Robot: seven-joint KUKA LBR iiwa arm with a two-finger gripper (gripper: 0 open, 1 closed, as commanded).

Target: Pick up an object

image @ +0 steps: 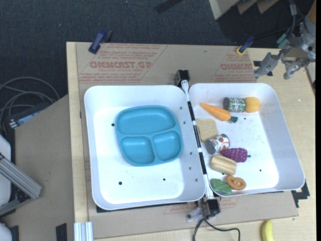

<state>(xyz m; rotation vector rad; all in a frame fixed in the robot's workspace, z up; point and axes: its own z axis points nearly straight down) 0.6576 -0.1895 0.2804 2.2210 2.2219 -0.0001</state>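
Evidently the tool (281, 67) hovers released and empty past the right bin's (281, 134) far edge, keeping the toy carrot (215, 111) and grapes (235, 154) unobstructed for picking.

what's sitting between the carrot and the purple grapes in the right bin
In the camera view, a tan bread slice and a small can lie between the carrot and the purple grapes.

I'm seeing the gripper (275, 67) showing as dull grey metal: two stubby, blocky fingers (263, 67) under a pale, boxy wrist section. A thin black cable is trailing along the arm above it.
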